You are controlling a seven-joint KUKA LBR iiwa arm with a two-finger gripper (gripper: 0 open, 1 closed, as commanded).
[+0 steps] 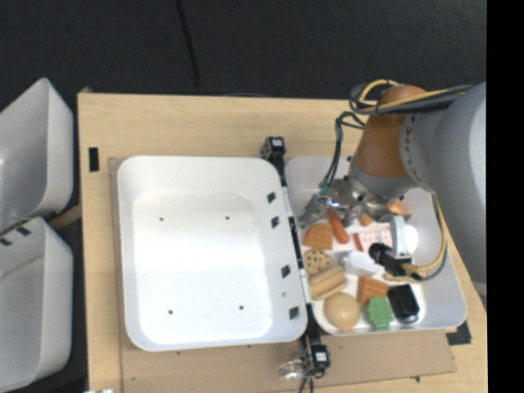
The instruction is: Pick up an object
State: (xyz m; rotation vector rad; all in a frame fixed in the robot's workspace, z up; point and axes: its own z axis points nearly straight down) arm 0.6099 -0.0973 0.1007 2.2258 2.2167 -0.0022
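Observation:
My gripper (334, 207) is low in the upper left part of the right bin (446, 301), under the grey arm with its orange band (385, 142). Directly below it lies a slim orange-red piece (337, 226), touching or very close to the gripper's tip. An orange wedge (319, 237) rests just to the left of that piece. Below are a speckled tan cookie (316, 259), a tan block (327, 282) and a round tan ball (342, 310). The arm hides the bin's upper right part.
More items crowd the right bin: a white tube (359, 262), an orange block (372, 287), a green block (378, 313), a black object (403, 301) and a white cup (407, 237). The left bin (131, 219) adjoins it across a hinged divider (291, 244).

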